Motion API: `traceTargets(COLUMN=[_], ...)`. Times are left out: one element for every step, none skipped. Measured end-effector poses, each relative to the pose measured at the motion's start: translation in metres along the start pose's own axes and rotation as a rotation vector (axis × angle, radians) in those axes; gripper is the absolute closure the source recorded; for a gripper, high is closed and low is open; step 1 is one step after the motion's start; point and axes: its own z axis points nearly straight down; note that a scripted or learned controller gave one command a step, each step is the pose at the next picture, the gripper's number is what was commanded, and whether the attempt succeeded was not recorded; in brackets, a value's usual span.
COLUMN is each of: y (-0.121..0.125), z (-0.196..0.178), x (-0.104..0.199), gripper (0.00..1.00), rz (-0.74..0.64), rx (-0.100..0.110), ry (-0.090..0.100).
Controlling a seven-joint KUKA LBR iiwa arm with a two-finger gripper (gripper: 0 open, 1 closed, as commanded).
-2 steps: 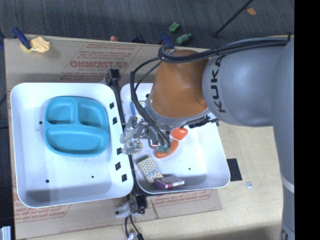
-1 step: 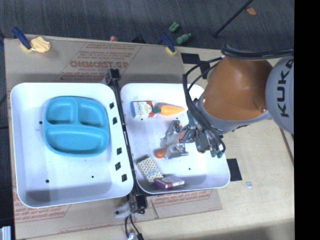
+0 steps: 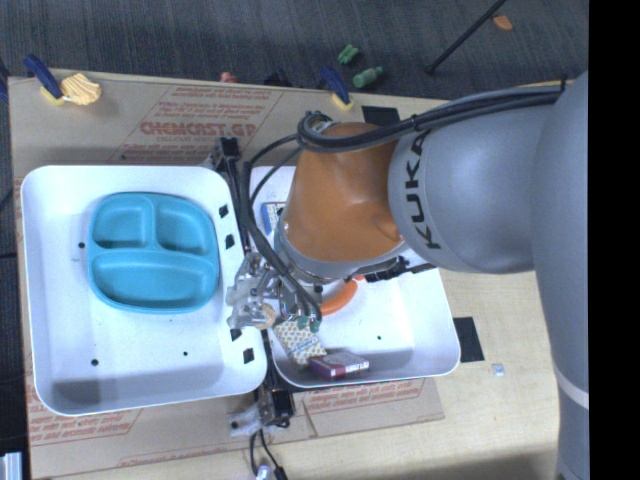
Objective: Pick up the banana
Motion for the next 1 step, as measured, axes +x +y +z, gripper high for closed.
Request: traceTargets(y=[-0.0712], z=[-0.1309], x=[0.0023], gripper=[1.0], rz=[0.006], rx=[0.003], ry=[-0.005])
